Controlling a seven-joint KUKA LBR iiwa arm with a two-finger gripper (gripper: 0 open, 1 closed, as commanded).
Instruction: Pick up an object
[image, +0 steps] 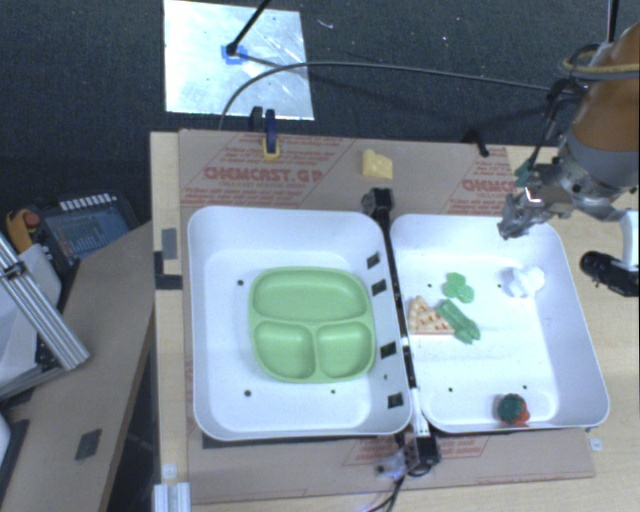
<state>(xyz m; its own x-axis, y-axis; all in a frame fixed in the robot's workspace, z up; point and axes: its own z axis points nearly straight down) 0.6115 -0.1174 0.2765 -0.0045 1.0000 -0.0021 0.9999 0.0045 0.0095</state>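
Our gripper (512, 226) above the right bin's (585, 330) far rim, grip state we cannot tell, white object (523, 281) just below, green pieces (458, 305) lower left, arm tilted.

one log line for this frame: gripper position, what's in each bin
gripper: above right bin far edge | right bin: white piece, green pieces, waffle piece, round toy | left bin: green tray

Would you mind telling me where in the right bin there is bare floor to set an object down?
In the right bin, the near-left floor between the pizza slice and the red-green ball is bare, as is the far-left corner. It is crowded mid-bin around the green pieces and the white object.
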